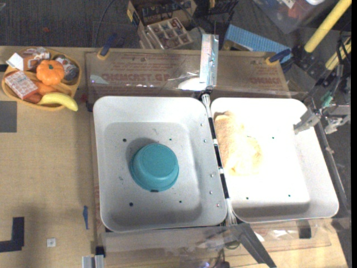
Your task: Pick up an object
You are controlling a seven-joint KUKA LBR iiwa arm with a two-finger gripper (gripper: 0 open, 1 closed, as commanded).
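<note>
A teal bowl (155,167) lies upside down in the middle of the left white bin (111,121). A pale tan, cloth-like object (235,144) lies along the left side of the right white bin (290,194), close to the divider between the bins. My gripper (310,119) hangs over the right rim of the right bin, well to the right of the tan object and not touching it. Nothing shows between its tips.
A basket (39,80) with a banana, a small pumpkin and packets sits at the far left of the bench. A clear plastic wall (167,74) stands behind the bins. Crates and a yellow pole (332,17) are beyond the bench.
</note>
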